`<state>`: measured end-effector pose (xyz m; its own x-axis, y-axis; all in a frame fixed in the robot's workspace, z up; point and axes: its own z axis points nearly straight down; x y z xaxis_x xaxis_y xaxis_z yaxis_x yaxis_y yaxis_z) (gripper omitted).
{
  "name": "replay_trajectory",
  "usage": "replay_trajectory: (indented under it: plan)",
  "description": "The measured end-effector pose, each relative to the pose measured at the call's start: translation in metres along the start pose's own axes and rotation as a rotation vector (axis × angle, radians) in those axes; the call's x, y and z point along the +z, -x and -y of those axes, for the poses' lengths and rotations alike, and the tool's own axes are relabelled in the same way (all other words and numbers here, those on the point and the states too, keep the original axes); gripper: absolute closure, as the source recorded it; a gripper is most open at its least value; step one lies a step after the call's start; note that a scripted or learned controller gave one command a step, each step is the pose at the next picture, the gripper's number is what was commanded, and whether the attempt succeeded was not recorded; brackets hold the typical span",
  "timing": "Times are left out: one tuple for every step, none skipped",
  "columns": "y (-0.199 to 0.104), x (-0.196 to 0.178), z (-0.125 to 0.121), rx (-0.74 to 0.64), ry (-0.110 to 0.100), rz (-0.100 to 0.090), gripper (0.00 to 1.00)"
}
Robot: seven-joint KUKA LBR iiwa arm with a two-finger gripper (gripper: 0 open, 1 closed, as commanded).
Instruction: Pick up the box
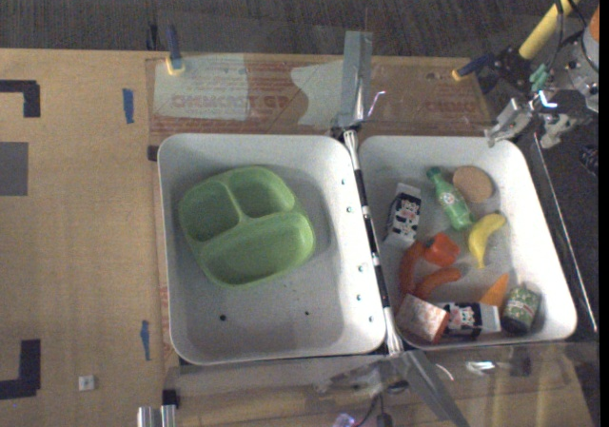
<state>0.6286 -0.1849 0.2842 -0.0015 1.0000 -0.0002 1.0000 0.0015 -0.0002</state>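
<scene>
Several toy groceries lie in the right bin (pixel 552 254). A pinkish-red box (pixel 423 318) rests at its near left corner, touching a black-and-white carton (pixel 467 319) on its right. A white carton with a cow print (pixel 403 212) lies near the bin's left wall, farther back. My gripper (pixel 522 117) hangs over the bin's far right corner, just beyond the rim and well away from the boxes. Nothing shows in its grasp.
Around the boxes lie a green bottle (pixel 449 199), a brown round piece (pixel 473 184), a banana (pixel 485 237), orange-red pieces (pixel 433 263), a carrot (pixel 495 290) and a green can (pixel 520 309). The left bin (pixel 190 330) holds a green divided plate (pixel 247 225).
</scene>
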Motion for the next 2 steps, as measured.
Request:
replay_trajectory:
  plan:
    - [-0.001, 0.197, 0.003, 0.023, 0.005, 0.001, 0.00]
    - [-0.042, 0.198, 0.036, 0.093, 0.002, -0.001, 0.00]
